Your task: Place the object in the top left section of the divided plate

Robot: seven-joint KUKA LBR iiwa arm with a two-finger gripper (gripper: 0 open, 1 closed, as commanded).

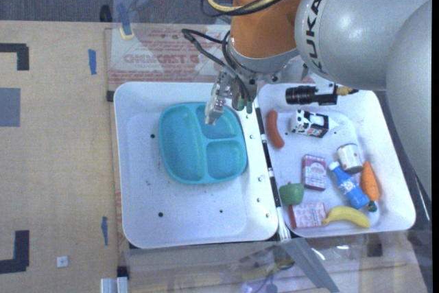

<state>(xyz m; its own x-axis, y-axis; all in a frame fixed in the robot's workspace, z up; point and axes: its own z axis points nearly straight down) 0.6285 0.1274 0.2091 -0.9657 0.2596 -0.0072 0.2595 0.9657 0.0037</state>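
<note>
- Gripper (pixel 218 108) hangs over the upper right corner of the blue divided plate (pixel 185 147) in the left bin (pixel 137 202); whether its fingers are spread or pressed together cannot be told, and nothing shows between them.
- Plate sits toward the bin's upper right, with bare white floor open to its left and below.
- Right bin (pixel 394 147) (crowded) holds a sausage (pixel 275 129) just beside the dividing edge, a green pepper (pixel 291 193), banana (pixel 347 217), carrot (pixel 370 180), blue bottle (pixel 348 187), can (pixel 349 156) and small cartons.
</note>
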